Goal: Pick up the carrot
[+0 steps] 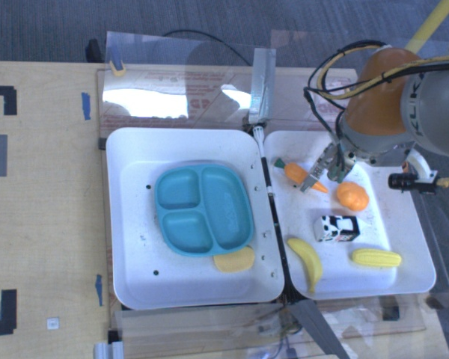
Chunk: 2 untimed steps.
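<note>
The carrot (294,173), orange with a green top, lies in the right bin (404,275) near its back left corner, pointing down and to the right. My gripper (323,176) hangs right over the carrot's thin end. Its fingers (311,179) stand apart, and one of them crosses the carrot and hides part of it. The carrot rests on the bin floor and is not clamped between the fingers.
An orange (352,197) sits just right of the gripper, with a black-and-white toy cow (338,228) below it. A banana (307,259) and a corn cob (376,258) lie near the front. The left bin (127,163) holds a blue divided plate (204,208) and a yellow piece (233,260).
</note>
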{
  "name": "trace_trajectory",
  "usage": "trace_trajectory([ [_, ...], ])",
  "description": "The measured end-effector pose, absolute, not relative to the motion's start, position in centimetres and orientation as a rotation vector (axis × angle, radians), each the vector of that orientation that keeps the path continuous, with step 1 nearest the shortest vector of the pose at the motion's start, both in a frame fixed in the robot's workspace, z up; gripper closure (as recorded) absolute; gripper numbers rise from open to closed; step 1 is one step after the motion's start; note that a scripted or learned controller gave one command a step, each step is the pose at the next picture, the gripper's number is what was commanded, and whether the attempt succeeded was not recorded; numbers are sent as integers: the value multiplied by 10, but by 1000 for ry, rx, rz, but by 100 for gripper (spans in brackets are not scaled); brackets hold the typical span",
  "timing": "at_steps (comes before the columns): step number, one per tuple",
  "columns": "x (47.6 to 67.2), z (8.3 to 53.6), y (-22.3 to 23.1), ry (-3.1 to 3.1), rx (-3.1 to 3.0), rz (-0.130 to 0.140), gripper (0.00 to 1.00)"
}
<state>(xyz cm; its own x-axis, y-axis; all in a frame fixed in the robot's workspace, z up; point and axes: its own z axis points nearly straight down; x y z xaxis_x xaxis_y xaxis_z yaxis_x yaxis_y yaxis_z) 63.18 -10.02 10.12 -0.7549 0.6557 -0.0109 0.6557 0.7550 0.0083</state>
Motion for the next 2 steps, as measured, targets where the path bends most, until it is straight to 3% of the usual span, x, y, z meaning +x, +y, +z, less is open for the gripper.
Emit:
trace_trajectory([
  [1,638,188,-55,3060,658,4,100],
  [2,656,232,-67,3081,551,2,100],
])
